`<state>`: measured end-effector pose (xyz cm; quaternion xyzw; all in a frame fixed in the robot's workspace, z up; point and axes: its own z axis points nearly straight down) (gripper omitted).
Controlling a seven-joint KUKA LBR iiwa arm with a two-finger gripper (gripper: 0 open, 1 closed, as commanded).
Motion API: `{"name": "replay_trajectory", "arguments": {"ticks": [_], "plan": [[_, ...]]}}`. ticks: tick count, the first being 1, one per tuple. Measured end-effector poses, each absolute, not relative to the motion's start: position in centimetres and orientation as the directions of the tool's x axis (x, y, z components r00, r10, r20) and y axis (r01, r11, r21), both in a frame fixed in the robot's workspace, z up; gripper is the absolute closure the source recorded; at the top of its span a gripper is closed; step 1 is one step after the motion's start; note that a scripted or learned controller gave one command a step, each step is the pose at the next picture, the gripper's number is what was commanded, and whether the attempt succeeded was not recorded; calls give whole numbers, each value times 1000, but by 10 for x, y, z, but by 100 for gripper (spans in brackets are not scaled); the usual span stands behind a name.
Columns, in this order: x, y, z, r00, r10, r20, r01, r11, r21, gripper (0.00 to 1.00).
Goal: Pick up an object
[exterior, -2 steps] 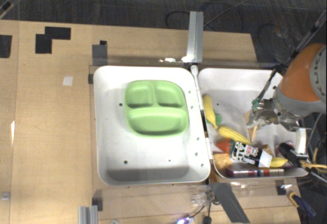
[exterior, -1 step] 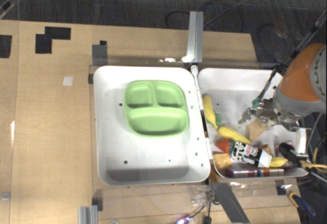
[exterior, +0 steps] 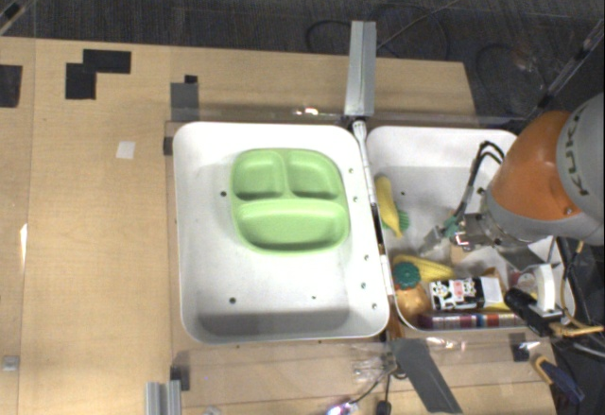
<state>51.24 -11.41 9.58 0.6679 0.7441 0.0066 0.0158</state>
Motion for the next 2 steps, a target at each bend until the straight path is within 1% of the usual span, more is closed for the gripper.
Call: {"name": "replay_trajectory", "arguments": {"ticks": [1,2], "plan": [[498,-110,97,-337,941,-26,941,338,35,0],[538,-97,95,101,995,-2,995,-101,24,0]]}}
